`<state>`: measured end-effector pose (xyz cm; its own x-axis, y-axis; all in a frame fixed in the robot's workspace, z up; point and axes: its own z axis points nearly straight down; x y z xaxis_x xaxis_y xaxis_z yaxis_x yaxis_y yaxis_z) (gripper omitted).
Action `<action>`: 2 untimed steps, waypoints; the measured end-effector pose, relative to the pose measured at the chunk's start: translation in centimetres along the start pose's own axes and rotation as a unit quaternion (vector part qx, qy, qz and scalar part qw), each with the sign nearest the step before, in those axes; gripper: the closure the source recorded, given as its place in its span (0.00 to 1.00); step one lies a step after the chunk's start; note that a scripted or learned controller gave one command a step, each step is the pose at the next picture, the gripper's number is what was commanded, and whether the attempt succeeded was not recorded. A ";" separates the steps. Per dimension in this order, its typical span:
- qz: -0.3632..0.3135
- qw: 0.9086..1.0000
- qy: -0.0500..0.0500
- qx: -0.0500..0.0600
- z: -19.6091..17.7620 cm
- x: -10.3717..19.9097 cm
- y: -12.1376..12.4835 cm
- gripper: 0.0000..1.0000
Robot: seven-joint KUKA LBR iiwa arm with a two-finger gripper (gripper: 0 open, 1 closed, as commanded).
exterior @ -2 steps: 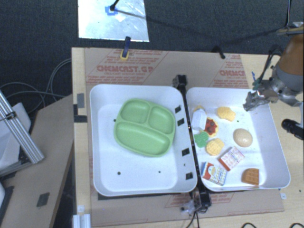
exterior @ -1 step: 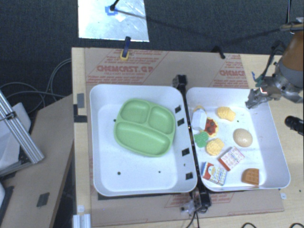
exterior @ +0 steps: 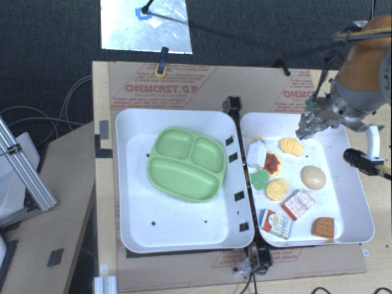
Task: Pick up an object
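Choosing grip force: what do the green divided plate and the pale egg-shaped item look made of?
Green divided plate: likely moulded plastic, matte, with an even colour and soft rounded ridges. Pale egg-shaped item: smooth and slightly glossy, possibly a hard plastic toy egg; too small to tell.

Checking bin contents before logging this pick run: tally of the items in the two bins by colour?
Left bin:
Green: 1, divided plate

Right bin:
Yellow: 2
Green: 1
Beige, egg-like: 1
Orange-brown: 1
Red and white: 2
White: 1
Multicolour box: 1

Total: 10
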<state>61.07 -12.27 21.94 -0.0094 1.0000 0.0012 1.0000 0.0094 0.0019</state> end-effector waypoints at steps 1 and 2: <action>0.000 1.000 0.000 0.000 0.3 5.6 0.5 1.00; 0.000 1.000 0.000 0.001 0.9 11.2 -0.8 1.00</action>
<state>60.19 -1.05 21.05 -0.0090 1.0000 0.0014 1.0000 0.0090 -0.0004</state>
